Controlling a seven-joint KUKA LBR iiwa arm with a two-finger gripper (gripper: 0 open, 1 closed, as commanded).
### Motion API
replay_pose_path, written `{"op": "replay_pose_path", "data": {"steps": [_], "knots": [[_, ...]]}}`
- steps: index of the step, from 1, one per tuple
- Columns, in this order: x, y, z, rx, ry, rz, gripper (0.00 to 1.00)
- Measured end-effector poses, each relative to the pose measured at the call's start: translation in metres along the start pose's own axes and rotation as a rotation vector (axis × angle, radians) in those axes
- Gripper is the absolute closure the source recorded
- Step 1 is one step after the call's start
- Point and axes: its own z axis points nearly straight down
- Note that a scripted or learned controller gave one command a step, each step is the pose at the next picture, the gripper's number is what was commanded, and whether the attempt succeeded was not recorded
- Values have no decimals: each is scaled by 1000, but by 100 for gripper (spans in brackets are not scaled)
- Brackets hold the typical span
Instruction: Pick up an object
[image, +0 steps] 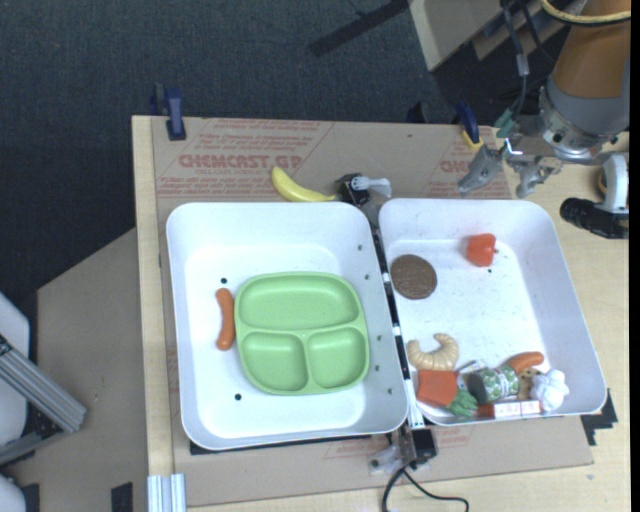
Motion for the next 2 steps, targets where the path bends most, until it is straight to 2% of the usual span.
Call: {"op": "replay_pose_path", "data": {"steps": [1, 2], "knots": [[-55, -7, 46, 3, -1, 4, 0], [-84, 2, 156, 6, 1, 2, 0]]}}
